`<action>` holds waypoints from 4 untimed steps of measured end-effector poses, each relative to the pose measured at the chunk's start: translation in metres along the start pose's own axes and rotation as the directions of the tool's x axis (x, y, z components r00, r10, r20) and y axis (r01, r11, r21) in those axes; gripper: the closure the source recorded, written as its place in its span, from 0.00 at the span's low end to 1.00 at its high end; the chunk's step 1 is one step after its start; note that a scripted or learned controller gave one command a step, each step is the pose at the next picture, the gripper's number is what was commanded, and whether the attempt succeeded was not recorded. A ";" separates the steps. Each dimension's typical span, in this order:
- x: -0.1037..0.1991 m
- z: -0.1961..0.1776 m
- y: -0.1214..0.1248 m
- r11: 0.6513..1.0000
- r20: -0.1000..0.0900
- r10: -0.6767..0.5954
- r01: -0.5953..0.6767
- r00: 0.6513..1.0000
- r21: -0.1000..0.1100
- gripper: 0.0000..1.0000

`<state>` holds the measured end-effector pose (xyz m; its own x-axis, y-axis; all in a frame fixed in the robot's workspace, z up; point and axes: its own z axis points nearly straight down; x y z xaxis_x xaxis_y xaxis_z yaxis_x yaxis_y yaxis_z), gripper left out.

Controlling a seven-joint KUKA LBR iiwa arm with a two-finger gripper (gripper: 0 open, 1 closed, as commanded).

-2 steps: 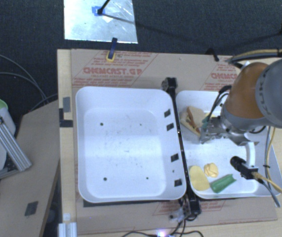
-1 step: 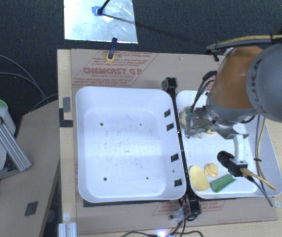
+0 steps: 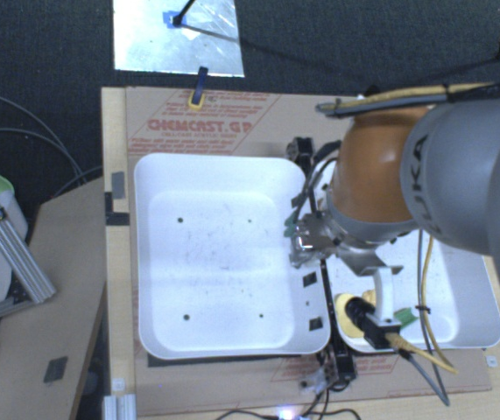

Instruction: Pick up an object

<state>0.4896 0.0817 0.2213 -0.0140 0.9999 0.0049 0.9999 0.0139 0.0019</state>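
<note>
Two white bins: left bin [image 3: 149,234] shows just specks, right bin [image 3: 482,322] is mostly under the arm [image 3: 460,182]. End effector [image 3: 309,243] sits over the seam between them; open or closed, can't tell, the wrist blocks it. Only candidate I see is a pale yellow round object [image 3: 346,308] in the right bin's near-left corner. Looks like the approach step. Next: shift to that corner, descend, close.
</note>
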 end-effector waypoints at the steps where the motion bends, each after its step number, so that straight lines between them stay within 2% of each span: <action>1: -0.026 -0.085 0.003 1.000 0.004 0.010 -0.010 1.000 -0.010 1.00; 2: 0.009 -0.147 -0.002 1.000 0.002 0.006 -0.006 1.000 -0.007 1.00; 3: -0.047 -0.220 -0.003 1.000 0.005 0.017 -0.017 1.000 -0.009 1.00; 4: 0.032 -0.232 -0.002 1.000 0.002 0.002 -0.002 1.000 -0.002 1.00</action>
<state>0.4865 0.1130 0.4532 -0.0117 0.9999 0.0029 0.9999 0.0117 0.0037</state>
